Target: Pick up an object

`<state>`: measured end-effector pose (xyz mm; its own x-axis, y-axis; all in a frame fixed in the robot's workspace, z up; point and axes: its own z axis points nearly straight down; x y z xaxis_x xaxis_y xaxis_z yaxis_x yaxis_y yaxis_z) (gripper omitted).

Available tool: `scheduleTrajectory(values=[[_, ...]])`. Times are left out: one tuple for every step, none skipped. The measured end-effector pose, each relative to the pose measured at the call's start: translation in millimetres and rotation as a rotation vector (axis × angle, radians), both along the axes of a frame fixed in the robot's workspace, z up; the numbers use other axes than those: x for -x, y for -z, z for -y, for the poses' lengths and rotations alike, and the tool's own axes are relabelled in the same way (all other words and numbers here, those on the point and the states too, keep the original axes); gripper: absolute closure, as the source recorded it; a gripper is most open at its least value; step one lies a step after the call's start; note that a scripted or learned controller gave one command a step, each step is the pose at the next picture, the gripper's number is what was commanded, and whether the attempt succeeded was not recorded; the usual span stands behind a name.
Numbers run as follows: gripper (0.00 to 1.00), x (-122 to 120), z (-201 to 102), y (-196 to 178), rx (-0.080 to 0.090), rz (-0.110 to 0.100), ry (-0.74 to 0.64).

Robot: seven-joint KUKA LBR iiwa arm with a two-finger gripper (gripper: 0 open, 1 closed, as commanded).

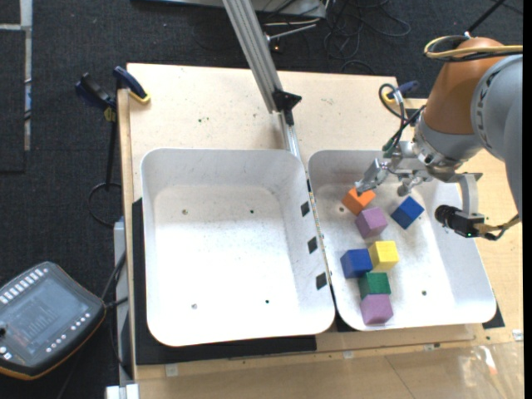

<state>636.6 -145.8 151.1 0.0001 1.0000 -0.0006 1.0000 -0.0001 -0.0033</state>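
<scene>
Blocks (371,260) (seven) fill right bin (465,293); hand (389,179) open above orange one (359,199).

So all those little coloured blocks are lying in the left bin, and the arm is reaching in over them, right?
Not quite: the camera view shows the coloured blocks lying in the right bin, not the left. The rest holds: the arm reaches in over them.

orange block (360,199); yellow block (385,253) (bins (166,181) white)
</scene>
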Motion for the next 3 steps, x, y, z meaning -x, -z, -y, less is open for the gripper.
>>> scheduleTrajectory(values=[[0.00, -5, 0, 31, 0.001, 0.017, -0.003], [1.00, -6, 0, 20, 0.002, 0.024, -0.002], [1.00, -15, 0, -42, 0.002, 0.011, -0.003]])
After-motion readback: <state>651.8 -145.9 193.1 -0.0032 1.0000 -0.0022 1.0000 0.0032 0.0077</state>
